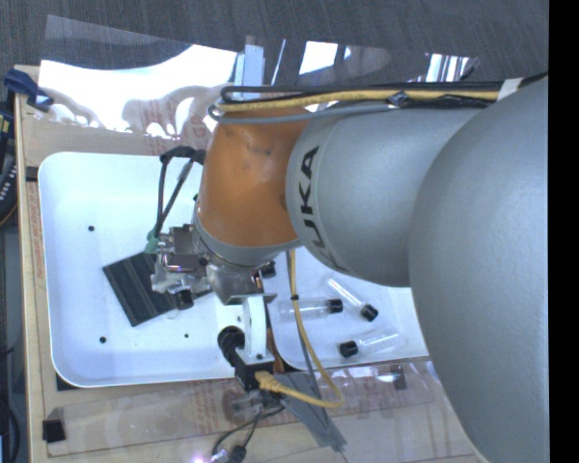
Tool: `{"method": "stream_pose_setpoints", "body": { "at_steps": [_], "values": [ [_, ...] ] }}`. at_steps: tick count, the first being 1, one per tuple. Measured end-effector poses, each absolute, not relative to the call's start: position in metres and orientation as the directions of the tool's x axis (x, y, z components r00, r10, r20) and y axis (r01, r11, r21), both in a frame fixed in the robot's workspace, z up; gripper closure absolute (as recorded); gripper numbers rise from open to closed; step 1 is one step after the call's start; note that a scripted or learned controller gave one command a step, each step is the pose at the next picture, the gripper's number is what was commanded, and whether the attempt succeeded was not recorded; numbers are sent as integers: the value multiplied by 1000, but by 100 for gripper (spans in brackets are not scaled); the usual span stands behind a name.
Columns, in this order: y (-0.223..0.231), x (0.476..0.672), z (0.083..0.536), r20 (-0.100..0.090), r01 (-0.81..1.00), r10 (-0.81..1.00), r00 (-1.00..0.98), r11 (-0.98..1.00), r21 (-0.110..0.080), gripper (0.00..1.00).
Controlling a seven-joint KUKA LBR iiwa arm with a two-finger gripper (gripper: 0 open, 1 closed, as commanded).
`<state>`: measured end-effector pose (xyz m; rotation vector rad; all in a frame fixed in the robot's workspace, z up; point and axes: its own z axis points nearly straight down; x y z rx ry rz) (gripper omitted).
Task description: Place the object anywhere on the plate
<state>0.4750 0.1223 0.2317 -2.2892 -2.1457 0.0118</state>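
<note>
Dark ribbed plate (138, 285) lies flat in the left bin (68, 258); the claw (174, 280) sits at its right edge, its opening impossible to judge. The clear tubes (314, 307) lie in the right bin, behind the arm (386, 191). Risk: claw carries nothing, or bumps the plate askew.

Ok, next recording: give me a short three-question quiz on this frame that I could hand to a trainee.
1. True or false: the dark ribbed plate lies in the left bin.
2. Which things lie in the right bin? A) clear vials with black caps B) red blocks C) spoons
3. Fill in: the arm's pincer is over the plate's ___ edge in the camera view.

Key: 1 true. 2 A; the vials lie apart from one another near the arm. 3 right; the orange band sits above it, and the view does not settle whether anything is held.
</note>
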Motion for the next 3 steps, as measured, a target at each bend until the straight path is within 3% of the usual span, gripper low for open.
{"method": "stream_pose_setpoints", "body": {
  "at_steps": [1,2,3],
  "values": [
    [218,475,294,-2,985,985,172,-173,-2,100],
    [218,569,326,-2,999,999,-35,35,-2,100],
    [214,634,257,-1,927,927,-376,376,-3,100]
  ]
}}
